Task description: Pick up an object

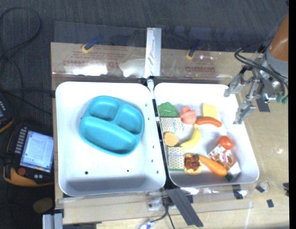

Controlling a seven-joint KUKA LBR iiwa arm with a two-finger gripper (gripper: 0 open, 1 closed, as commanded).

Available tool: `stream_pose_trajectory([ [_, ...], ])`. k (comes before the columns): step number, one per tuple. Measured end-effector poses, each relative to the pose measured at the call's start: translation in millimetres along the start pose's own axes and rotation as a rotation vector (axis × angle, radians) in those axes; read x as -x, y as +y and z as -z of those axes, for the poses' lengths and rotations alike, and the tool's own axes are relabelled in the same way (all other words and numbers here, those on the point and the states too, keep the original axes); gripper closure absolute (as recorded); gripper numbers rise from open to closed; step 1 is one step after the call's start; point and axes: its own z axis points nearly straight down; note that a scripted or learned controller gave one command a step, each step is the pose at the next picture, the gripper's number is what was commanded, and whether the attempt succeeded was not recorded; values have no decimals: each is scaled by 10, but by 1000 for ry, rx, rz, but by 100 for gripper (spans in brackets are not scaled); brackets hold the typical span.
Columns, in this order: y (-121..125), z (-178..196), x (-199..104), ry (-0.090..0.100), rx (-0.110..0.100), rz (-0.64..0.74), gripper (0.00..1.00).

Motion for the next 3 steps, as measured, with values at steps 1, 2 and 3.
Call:
stream_pose_trajectory([
  [1, -112, -1774, -18, -1, 0, -247, 0],
  [2, -101, -1711, -6, -1, -4, -244, 100],
  [3, -253, -799, 463, 2, -1, -444, 100],
])
